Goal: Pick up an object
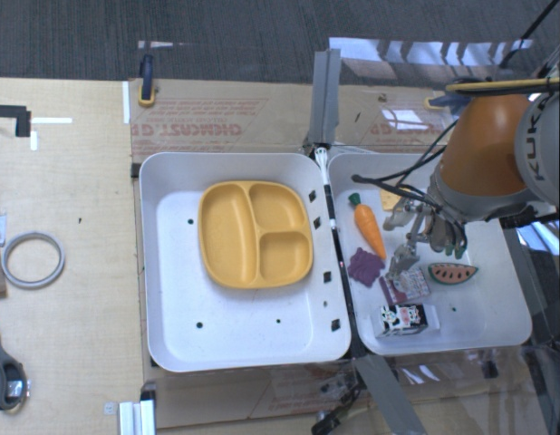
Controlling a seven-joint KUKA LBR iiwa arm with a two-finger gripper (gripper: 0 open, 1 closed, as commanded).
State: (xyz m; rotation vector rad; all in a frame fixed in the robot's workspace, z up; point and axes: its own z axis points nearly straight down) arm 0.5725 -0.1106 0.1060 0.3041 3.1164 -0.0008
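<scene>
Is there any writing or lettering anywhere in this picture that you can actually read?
"KU": large dark letters on the grey arm, cut off at the picture's edge.
Red print on the cardboard behind the bins: upside down and mirrored, too blurred to read.
Small black-and-white packet in the right bin: markings too small to read.

- Grey arm (525,152) with orange band reaching in from the right, wrist bent downward.
- Gripper (409,254) pointing down, low over right bin's middle.

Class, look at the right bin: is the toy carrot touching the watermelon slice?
Apart. The camera view shows the toy carrot and the watermelon slice separated by bare bin floor, with the gripper between them.
</scene>
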